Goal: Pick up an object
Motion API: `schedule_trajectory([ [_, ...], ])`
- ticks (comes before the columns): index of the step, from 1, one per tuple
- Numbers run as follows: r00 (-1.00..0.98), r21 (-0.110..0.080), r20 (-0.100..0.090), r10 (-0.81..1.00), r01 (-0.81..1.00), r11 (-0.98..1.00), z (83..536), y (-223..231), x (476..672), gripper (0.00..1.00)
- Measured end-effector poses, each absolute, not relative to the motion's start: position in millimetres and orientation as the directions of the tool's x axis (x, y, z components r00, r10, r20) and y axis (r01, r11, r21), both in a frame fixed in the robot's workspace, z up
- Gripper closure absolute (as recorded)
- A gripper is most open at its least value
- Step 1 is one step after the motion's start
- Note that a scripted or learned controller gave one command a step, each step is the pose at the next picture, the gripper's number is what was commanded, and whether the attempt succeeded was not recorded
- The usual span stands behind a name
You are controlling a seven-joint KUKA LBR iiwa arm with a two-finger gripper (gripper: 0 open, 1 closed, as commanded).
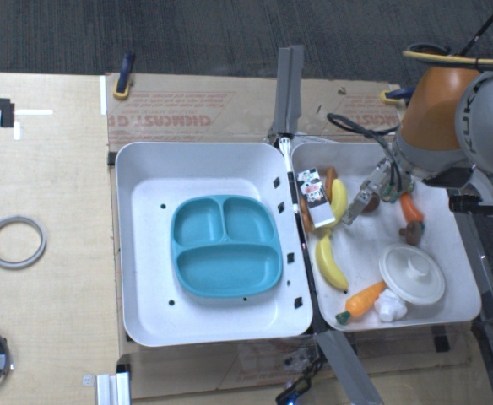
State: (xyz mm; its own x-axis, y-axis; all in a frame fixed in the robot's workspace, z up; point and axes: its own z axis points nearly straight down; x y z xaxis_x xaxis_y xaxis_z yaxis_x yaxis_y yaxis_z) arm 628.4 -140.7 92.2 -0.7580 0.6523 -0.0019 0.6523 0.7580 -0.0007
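Camera view – arm: the grey arm with the orange band (436, 108) is reaching in from the right over the right white bin (466, 298).
Gripper: the two-finger gripper (354, 210) is hanging low beside the upper yellow banana (338, 198) – whether it is spread or closed, I cannot tell.
Right bin objects: a small printed carton (315, 197), a lower yellow banana (331, 264), an orange toy carrot (361, 302) and a round white lid (412, 274) are lying there.
Left bin: the left white bin (141, 251) is holding a teal divided plate (226, 245).
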Motion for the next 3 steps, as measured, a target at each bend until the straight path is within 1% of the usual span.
schedule_trajectory([
  [1,-0.625,0.000,0.000,0.781,0.781,0.625,91.8,-136.4,570.8,0.00],
  [2,-0.540,-0.001,-0.004,0.842,0.842,0.540,92.5,-107.9,637.3,0.00],
  [3,-0.641,0.002,-0.002,0.768,0.768,0.641,92.9,-200.1,588.3,0.00],
])
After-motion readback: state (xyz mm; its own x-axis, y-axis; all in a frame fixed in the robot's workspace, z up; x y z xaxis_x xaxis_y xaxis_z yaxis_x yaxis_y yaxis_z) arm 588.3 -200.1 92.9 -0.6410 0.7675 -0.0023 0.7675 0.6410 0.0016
